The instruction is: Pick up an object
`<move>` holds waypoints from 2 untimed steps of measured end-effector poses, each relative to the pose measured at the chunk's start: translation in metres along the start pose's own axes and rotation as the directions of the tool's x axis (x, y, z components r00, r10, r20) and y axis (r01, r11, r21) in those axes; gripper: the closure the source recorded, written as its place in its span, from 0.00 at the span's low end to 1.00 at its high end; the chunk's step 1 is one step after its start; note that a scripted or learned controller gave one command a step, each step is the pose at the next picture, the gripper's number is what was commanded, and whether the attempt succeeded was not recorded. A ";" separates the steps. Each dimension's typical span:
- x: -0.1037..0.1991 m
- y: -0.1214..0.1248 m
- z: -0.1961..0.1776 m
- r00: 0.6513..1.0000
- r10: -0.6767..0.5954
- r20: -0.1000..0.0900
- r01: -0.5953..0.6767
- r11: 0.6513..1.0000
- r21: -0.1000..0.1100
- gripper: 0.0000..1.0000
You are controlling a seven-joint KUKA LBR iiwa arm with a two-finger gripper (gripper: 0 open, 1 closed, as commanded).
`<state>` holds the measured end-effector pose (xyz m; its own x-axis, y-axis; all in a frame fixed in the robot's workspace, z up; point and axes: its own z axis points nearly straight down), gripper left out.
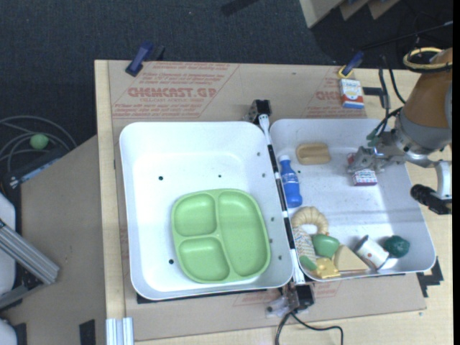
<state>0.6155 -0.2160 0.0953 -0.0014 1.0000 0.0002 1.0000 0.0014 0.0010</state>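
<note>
Pincer [368, 158] position, camera view: it sits low over the far right part of the right bin [338, 200], at the end of the grey arm with the orange band [429, 95] that reaches in from the right. We cannot tell how far it is open, nor whether it has hold of anything; the tip is too small and cluttered to read.

Nearest candidate: a small red-and-white packet [364, 177], lying flat on the bin floor directly beneath the pincer, touching it or just short of it — we cannot say which. Its long axis runs roughly left to right across the view. We judge this the likeliest target, since a straight descent would meet it.

Other items in the right bin: a tan block [313, 153] to the left of the pincer, a blue bottle [290, 182] along the dividing wall, and a crowded heap [338, 250] at the near end, well apart from the pincer.

Surface: smooth white plastic, so a flat packet may slide instead of lifting. Room around the packet is open on all sides.

Left bin [144, 157] holds a green divided tray [219, 234]. Both bins rest on the brown desk [180, 88].
</note>
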 end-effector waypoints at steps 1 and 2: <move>0.052 -0.097 -0.042 1.000 0.001 -0.001 -0.001 1.000 0.002 1.00; 0.125 -0.053 -0.132 1.000 -0.001 0.000 0.001 1.000 -0.003 1.00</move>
<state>0.5626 -0.0909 0.2271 -0.0026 1.0000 0.0007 1.0000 0.0026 0.0036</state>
